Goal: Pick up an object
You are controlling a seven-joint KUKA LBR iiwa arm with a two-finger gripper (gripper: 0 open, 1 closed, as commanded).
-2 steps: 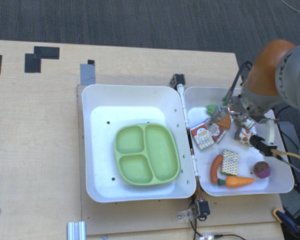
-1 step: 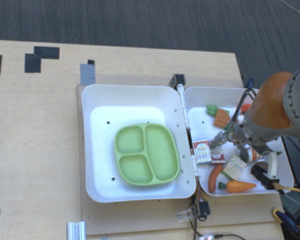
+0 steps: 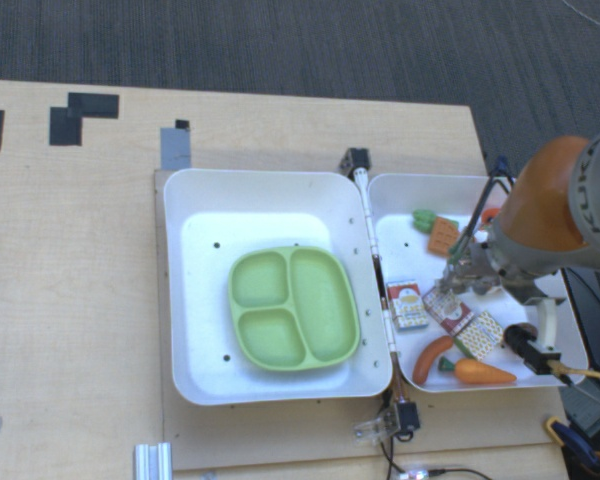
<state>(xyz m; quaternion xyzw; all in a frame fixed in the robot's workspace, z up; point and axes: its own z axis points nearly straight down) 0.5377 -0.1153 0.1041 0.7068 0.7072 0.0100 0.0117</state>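
My gripper [image 3: 448, 290] hangs low in the right bin [image 3: 400, 230], reaching in from the right under the grey and orange arm. Its tip is right over a red and white packet [image 3: 450, 315]. Just left of it lies a small white box with a red label [image 3: 408, 306]. A checkered packet [image 3: 481, 335] sits to the lower right. Near the bin's front edge lie a reddish sausage [image 3: 431, 358] and an orange carrot [image 3: 485, 373]. Behind the gripper are an orange waffle-like piece [image 3: 442, 236] and a green toy [image 3: 423, 218].
The left bin [image 3: 195, 268] holds a light green divided plate [image 3: 293, 308] with three compartments. A ridge between the two bins [image 3: 373, 268] runs front to back. Grey and dark blocks sit on the wooden bench at upper left.
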